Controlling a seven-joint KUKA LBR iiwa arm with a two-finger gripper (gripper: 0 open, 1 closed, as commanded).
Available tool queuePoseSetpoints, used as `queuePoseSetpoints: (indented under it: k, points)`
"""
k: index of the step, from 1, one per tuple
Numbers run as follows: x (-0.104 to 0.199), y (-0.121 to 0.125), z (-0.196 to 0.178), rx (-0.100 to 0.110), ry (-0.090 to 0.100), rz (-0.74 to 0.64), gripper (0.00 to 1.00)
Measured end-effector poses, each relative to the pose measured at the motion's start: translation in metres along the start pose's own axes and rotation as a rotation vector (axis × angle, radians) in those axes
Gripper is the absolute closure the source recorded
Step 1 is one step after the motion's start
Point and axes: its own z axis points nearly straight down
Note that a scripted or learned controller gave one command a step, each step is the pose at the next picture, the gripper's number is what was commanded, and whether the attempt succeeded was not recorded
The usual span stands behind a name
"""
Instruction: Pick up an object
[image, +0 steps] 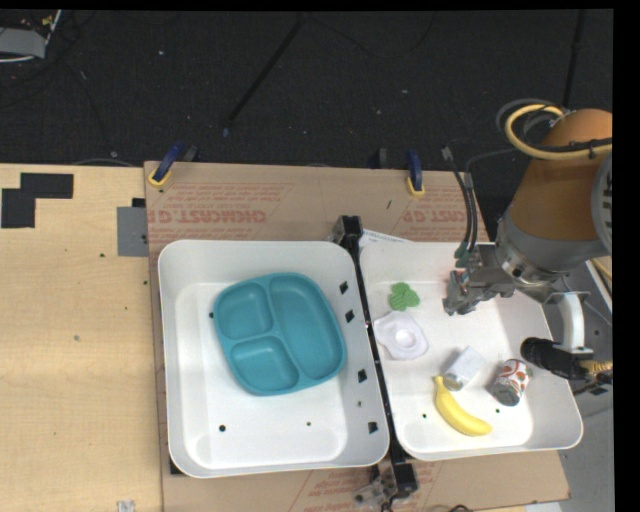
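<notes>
We see the claw (462, 297) hanging low over the right bin (545, 425), upper right part; we cannot tell its state. Below it lie a banana (460, 409), a green piece (403, 296) and a cup (510, 381). A teal plate (277, 331) fills the left bin (190, 400).

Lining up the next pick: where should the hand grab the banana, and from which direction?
Grip the banana across its thick middle, coming straight down. It lies flat in the right bin, curving diagonally, with bare floor along both long sides for the fingers.
</notes>
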Motion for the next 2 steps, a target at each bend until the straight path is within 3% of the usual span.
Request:
queuePoseSetpoints:
  k: [2]
  points:
    - [0.092, -0.025, 0.004, 0.0, 0.0, 0.0, 1.0]
